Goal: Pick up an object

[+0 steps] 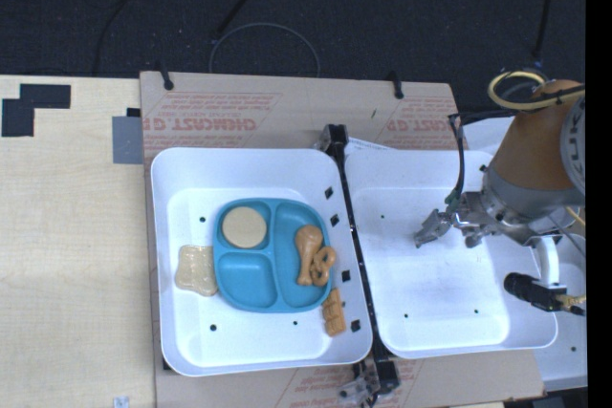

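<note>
The pickable things all lie in the left bin [182, 177]: a blue divided tray [251, 287] carrying a round tan cookie [243, 226] and a pretzel-like pastry [313, 255], a pale toast piece [196, 269] touching its left edge, and a small brown piece [333, 311] by its lower right corner. The claw [449, 226] hangs over the right bin [430, 339], well apart from them, holding nothing; how wide it gapes I cannot tell. This looks like the approach step: next it must cross the divider and descend onto one item.
</note>
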Robot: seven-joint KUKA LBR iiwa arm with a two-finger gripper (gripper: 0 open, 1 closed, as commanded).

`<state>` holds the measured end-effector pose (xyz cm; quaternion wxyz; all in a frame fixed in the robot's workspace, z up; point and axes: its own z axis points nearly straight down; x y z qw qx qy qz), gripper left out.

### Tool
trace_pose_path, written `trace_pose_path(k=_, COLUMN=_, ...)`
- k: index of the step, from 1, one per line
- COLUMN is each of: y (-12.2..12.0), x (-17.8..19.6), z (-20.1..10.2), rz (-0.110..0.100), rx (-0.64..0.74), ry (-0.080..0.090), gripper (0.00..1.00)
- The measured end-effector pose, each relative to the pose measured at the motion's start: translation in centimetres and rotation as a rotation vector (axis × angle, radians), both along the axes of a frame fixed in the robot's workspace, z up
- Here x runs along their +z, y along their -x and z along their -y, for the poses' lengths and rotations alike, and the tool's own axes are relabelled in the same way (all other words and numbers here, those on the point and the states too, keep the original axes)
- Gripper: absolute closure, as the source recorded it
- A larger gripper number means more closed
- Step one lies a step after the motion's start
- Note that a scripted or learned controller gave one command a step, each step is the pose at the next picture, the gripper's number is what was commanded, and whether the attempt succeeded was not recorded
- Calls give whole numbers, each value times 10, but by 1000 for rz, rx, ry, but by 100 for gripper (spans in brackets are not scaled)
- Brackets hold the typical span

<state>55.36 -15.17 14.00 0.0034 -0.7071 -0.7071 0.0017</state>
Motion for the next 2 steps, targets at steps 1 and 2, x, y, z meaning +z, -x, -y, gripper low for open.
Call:
trace_pose_path(k=1, y=1, x=-54, z=-1, rz=1, rx=-1, ry=1, gripper=0)
trace_pose_path(k=2, y=1, x=-41, z=0, rz=2, rx=-6, ry=1, gripper=100)
